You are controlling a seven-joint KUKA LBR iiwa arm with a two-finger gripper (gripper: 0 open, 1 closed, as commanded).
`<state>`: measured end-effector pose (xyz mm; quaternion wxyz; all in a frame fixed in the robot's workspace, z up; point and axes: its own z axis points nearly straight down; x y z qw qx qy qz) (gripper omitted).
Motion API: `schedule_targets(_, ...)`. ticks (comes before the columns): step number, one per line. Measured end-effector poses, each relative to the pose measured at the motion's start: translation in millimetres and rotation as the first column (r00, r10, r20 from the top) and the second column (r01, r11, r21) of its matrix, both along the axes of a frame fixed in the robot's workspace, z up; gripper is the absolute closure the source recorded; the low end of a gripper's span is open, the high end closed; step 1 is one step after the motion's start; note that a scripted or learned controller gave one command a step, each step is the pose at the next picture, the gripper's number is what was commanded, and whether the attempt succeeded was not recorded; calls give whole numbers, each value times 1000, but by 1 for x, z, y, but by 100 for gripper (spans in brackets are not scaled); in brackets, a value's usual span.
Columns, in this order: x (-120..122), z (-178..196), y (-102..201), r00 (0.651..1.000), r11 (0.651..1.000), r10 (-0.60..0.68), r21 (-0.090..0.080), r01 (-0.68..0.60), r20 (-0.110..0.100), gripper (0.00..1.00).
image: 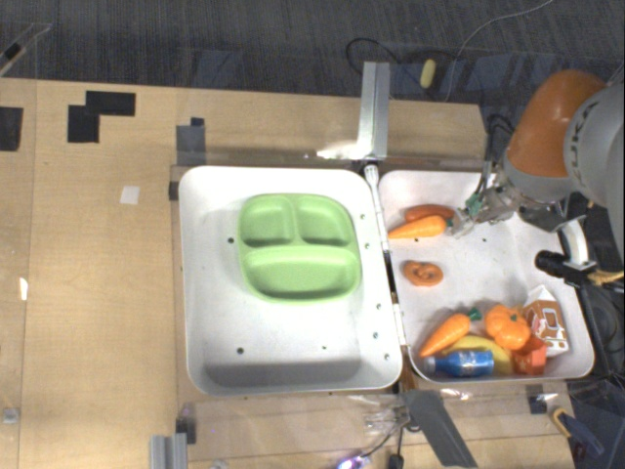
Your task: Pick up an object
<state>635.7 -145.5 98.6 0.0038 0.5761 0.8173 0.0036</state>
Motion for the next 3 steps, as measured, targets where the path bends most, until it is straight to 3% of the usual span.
schedule_targets(1, 0, 0, 0, 1000, 1000, 0, 0, 0, 0, 0)
schedule_targets(2, 33, -12, 39, 999, 999, 50, -2, -50, -16, 0)
schedule_targets(3, 32, -1, 37, 998, 999, 53, -4, -53, -24, 100)
